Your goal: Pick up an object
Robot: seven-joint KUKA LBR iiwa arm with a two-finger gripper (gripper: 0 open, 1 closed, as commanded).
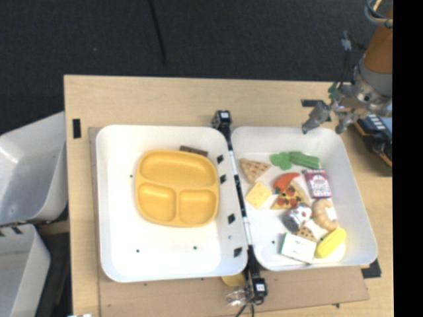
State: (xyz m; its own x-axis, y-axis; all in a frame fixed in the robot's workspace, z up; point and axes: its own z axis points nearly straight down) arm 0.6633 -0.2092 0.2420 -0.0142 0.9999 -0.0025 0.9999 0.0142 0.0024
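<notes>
You saw the tool [324, 119], its grip state impossible to tell, poised over the far rim of the right bin [353, 177], where toy foods [301, 203] lay heaped for picking, while 1 yellow divided tray [177, 187] sat in the left bin [119, 243].

Yellow tray [177, 187] in white bin [115, 243]; green [294, 159], red [285, 179] and yellow toys [331, 243]; orange-banded arm [379, 51].
</notes>
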